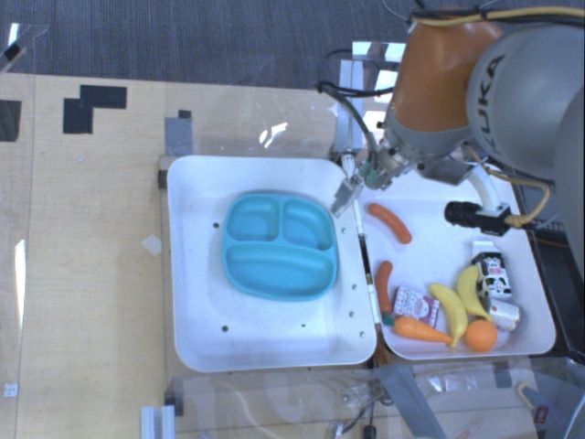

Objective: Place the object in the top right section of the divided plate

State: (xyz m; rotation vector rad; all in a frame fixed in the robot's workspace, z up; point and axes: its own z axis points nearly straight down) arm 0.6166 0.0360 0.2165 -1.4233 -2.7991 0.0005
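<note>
Right now I have the two-finger metal gripper hanging over the seam between the two shallow white plastic bins, its thin fingers slanting down toward the far right corner of the light blue three-section divided plate that sits in the left bin. I can't make out anything between the fingers, and from this angle I cannot tell whether they are spread or pressed together, so I won't call it a hold. The candidates for the object all lie in the right bin: a short orange-red sausage just right of the gripper, a second darker sausage along the bin's left wall, and nearer me a carrot, a pink snack packet, two yellow bananas, an orange fruit and a small black-and-white milk carton. If something is in fact pinched there, I judge the good move is to come a little further left until the tip is squarely over the plate's far right section, go low, and release inside the ridges (that section is small, and a rolling sausage would hop the divider). Room is tight on the right, where the raised rims of the two bins meet directly under the tool; left of the plate the bin floor is open, with wide wooden bench beyond it.
</note>
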